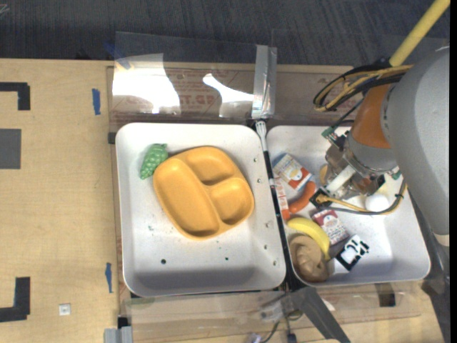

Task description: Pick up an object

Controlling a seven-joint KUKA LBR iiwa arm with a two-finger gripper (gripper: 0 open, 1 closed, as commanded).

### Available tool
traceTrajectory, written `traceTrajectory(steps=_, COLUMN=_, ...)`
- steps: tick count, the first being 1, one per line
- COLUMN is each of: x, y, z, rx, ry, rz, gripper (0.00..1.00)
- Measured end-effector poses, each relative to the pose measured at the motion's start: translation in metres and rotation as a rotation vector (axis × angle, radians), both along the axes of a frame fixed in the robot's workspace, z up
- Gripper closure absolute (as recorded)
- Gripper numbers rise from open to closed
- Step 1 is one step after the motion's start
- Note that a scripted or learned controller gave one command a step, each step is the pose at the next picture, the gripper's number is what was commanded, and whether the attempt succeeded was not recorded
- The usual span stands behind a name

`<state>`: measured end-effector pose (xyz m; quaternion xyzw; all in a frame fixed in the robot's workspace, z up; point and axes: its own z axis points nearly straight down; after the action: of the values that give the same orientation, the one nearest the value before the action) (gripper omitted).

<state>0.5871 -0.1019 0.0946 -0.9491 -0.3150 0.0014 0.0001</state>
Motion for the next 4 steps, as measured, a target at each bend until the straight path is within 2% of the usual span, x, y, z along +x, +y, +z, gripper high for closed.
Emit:
traceTrajectory(steps=1, x=-0.043, y=0.044, z=0.088, rx=0.003, ry=0.001, rz=-0.071, gripper=1.00)
traceTrajectory(steps=2, x=-0.018, y=0.079, z=0.197, rx=-0.001, ry=0.002, rz=-0.375, gripper=1.00)
traceTrajectory(steps=3, x=0.006, y=0.105, z=0.231, rx=0.000, ry=0.001, rz=-0.345, gripper=1.00)
traceTrajectory(steps=4, x=0.059, y=0.162, z=0.269, rx=0.000, ry=0.002, rz=-0.260, gripper=1.00)
